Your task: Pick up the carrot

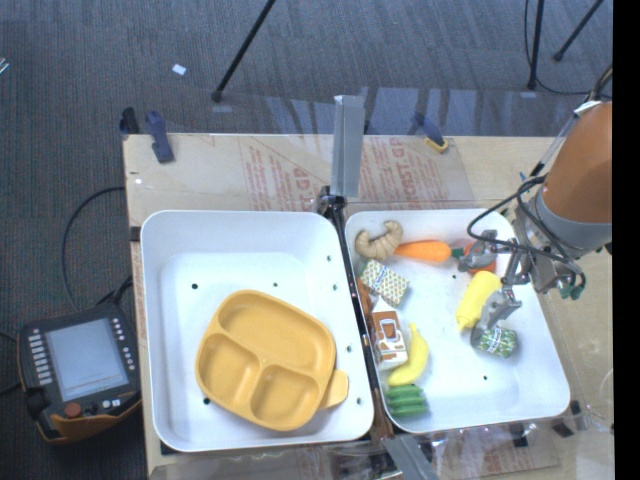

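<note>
A bench seen from above holds two shallow white bins side by side. The left bin [165,268] holds a yellow divided plate [265,360]. The right bin [540,388] holds a scatter of toy food.

The carrot [424,252] lies on its side at about twelve o'clock in the right bin, orange body pointing left, green top toward the right. A tan, knobbly piece like ginger root [379,239] sits just beside its narrow end, at the carrot's nine o'clock.

The grey arm with its orange band reaches in from three o'clock. Its gripper [495,320] hangs low over the right side of this bin, at about four o'clock from the carrot and apart from it. It sits just beside a yellow piece [476,299] and right above a small green-and-white can [495,342]; whether it touches either one cannot be told. How far the fingers are spread cannot be told from this angle, and nothing is clearly held between them.

Judged from this, the task is at the approach step: the carrot is untouched. The next move calls for lifting clear of the can and yellow piece, travelling toward eleven o'clock, and lining up across the carrot's thick middle, away from the ginger.

Elsewhere in the bin are a banana [412,360], a small carton [388,336], and a patterned box [386,282].
</note>
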